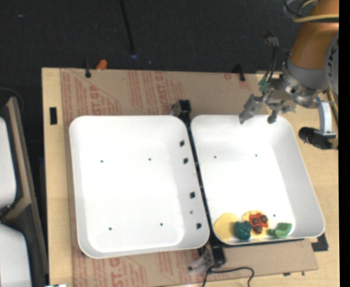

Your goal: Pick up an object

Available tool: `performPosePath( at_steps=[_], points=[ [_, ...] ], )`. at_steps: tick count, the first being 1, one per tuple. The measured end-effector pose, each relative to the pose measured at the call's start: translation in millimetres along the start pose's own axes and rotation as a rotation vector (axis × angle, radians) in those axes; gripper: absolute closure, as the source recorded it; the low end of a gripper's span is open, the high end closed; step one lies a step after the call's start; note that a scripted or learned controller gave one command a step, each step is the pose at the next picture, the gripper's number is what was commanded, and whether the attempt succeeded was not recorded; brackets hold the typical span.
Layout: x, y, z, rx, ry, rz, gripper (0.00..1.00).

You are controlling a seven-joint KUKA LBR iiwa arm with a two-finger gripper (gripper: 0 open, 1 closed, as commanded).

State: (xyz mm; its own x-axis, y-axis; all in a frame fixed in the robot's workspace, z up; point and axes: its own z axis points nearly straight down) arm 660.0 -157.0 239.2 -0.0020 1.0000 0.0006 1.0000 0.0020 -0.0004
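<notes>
Grey tool (fingers spread) above right bin's far rim

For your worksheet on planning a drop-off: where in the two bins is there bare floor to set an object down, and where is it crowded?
The left bin has bare floor wall to wall. The right bin is bare from its far wall, where the gripper hovers with fingers apart, down past the middle. Its near edge is crowded: a yellow disc, teal toy, red toy and green piece.

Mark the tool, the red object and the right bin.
tool (258,113): camera view, midway between its two fingertips, above the right bin's far edge.
red object (258,220): camera view, on its top, in the cluster at the near edge.
right bin (246,172): camera view, on its bare white floor.
</notes>
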Motion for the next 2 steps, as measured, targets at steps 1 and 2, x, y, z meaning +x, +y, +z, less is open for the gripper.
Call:
performPosePath(
  at_steps=[1,2],
  points=[
    [43,-61,-9,-0.003,0.0,0.0,0.0],
    [-25,-91,117,0.01,0.0,0.009,0.0]
  ],
)
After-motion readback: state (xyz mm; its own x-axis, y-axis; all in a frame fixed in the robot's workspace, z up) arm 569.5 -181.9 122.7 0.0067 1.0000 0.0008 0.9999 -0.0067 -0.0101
